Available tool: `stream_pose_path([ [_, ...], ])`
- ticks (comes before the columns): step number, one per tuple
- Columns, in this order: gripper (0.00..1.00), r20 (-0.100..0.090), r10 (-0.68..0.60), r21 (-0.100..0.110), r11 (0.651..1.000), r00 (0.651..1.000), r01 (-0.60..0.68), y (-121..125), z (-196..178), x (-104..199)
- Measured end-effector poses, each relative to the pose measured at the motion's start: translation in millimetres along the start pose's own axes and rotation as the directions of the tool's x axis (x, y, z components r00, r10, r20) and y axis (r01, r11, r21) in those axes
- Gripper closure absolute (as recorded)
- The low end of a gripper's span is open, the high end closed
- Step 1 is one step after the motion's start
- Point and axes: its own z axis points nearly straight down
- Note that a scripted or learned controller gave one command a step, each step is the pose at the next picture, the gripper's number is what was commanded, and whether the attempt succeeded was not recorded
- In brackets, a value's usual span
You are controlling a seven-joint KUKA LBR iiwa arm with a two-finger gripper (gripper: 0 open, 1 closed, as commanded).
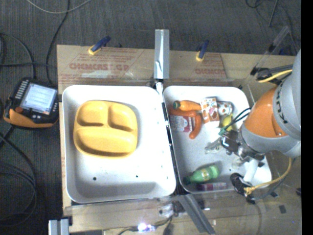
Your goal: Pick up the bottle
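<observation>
Gripper (229, 142) above, green bottle (204, 174) (lying flat)

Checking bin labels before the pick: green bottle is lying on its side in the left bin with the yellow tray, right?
Not quite. The green bottle does lie on its side, but in the right bin, near its front edge. The yellow tray sits by itself in the left bin. The camera view shows this.

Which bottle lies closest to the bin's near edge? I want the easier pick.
The green bottle, on its side at the right bin's near edge; the orange bottle lies by the far edge.
</observation>
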Motion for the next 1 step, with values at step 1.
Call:
stream_pose_path([
  [1,0.00,0.003,0.313,-0.009,0.950,0.950,-0.313,-2.4,-0.2,5.5],
])
